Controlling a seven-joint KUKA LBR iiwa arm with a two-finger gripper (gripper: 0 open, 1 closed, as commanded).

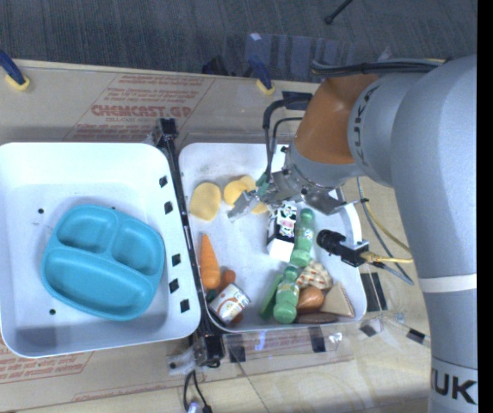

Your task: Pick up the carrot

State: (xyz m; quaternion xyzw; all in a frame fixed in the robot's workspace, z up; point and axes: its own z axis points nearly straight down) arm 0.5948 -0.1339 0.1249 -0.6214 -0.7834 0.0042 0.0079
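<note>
The carrot (209, 263) is orange and lies lengthwise against the left wall of the right bin (229, 157), tip pointing away from me. My gripper (248, 200) hangs over the upper middle of that bin, up and to the right of the carrot and apart from it. It sits beside two yellow food pieces (205, 200). I see nothing held in it.
Beside the carrot's lower end lies a small can (230, 304). A cow-patterned carton (282, 226), green bottles (301, 241) and a brown wedge (328, 298) crowd the bin's right side. The left bin (22, 175) holds a blue divided plate (104, 259).
</note>
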